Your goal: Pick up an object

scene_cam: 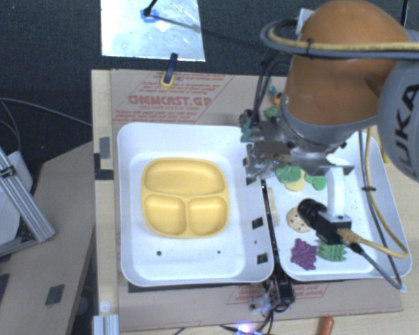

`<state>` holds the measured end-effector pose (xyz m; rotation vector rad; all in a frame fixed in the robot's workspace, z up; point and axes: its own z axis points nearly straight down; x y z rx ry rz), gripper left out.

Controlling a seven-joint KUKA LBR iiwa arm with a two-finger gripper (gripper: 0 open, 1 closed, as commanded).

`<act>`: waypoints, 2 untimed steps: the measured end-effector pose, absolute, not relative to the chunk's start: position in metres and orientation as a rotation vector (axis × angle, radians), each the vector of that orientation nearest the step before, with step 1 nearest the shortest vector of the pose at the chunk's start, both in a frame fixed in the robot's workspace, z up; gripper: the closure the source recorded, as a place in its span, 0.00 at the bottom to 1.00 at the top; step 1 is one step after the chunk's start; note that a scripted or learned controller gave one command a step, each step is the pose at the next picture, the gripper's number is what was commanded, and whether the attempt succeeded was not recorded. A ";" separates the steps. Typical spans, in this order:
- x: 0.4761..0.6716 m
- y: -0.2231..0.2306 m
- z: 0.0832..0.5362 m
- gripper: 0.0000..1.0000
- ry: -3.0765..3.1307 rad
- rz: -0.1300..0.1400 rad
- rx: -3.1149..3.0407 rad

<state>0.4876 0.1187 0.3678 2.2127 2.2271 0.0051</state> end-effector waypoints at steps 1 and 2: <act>0.487 0.128 0.328 1.00 2.225 -0.001 2.219; 0.487 0.107 0.348 1.00 2.219 0.005 2.220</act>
